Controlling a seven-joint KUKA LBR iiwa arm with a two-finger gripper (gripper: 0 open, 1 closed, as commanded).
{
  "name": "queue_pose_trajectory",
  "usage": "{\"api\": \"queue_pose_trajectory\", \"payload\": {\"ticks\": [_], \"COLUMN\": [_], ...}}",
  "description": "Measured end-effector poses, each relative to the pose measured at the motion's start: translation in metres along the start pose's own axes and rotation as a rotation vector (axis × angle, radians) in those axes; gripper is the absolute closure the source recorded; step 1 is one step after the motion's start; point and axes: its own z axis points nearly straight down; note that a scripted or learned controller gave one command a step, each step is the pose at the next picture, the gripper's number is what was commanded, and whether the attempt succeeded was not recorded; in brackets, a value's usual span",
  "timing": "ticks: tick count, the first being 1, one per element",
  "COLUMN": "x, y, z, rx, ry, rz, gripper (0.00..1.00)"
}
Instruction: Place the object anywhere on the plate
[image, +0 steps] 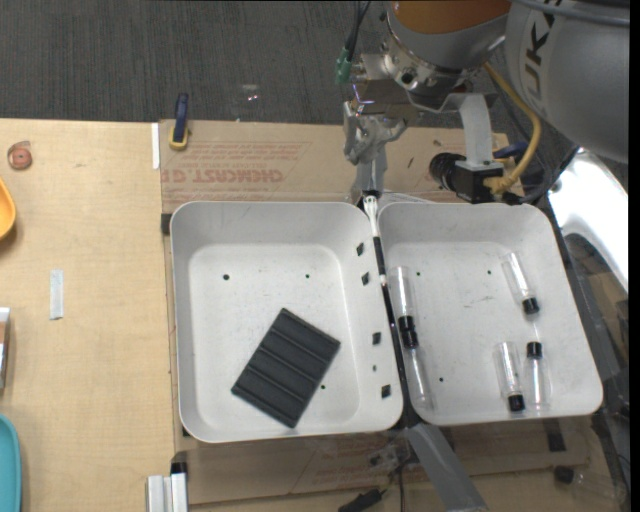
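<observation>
Left bin (200, 240): shallow, white, holding one dark ribbed rectangular plate (286, 366), lying flat and turned at a slant, toward the bin's near right part.

Right bin (560, 250): shallow, white, touching the left bin along a clipped seam. Contents: five clear tubes with black caps. One long tube (404, 305) lies along the left wall, with a second tube (416, 364) below it in line. A third tube (520, 282) lies near the upper right. Two more tubes (522, 374) lie side by side at the lower right.

Gripper (366, 150): poised beyond the far edge of the bins, above the seam, over brown cardboard (250, 160). Jaw state cannot be told; nothing visible between them.
</observation>
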Motion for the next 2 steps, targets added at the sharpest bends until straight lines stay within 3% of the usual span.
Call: {"api": "queue_pose_trajectory", "payload": {"ticks": [1, 2], "x": [-0.006, -0.031], "y": [-0.071, -0.144], "z": [0.118, 0.095], "rx": [0.002, 0.001], "ry": [0.001, 0.002], "rz": [-0.18, -0.274], "gripper": [1.0, 1.0]}}
